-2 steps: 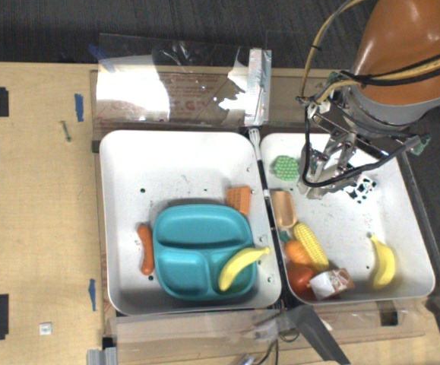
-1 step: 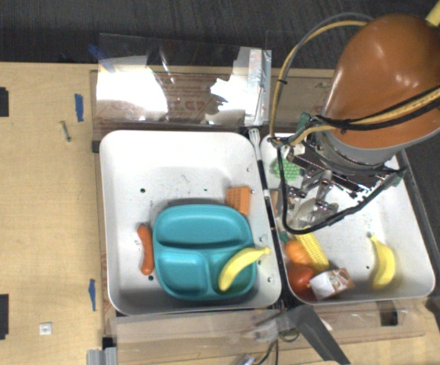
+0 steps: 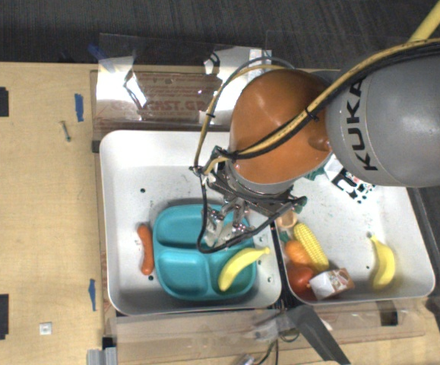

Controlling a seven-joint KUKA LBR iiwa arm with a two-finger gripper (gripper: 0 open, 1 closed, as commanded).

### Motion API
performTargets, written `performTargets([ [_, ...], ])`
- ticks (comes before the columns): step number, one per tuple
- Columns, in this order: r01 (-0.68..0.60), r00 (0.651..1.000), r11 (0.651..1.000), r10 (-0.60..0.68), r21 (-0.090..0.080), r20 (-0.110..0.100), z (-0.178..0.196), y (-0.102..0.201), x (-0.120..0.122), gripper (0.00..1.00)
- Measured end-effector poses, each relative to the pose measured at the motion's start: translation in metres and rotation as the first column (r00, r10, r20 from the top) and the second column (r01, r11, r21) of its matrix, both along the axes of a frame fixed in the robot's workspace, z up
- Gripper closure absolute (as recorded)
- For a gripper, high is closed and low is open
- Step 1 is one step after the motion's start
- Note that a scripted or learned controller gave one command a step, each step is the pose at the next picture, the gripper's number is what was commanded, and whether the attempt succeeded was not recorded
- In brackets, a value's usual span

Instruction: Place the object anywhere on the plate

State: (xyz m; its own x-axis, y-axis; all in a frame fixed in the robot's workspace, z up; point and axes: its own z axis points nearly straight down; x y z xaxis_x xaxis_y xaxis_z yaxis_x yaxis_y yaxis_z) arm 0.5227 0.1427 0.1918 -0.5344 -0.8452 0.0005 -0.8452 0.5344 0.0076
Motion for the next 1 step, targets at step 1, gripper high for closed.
performTargets([
  [1,0.004,1.000,1.000,-0.004,0.001,0.011,0.0046,-0.0017,0.0032,0.00],
])
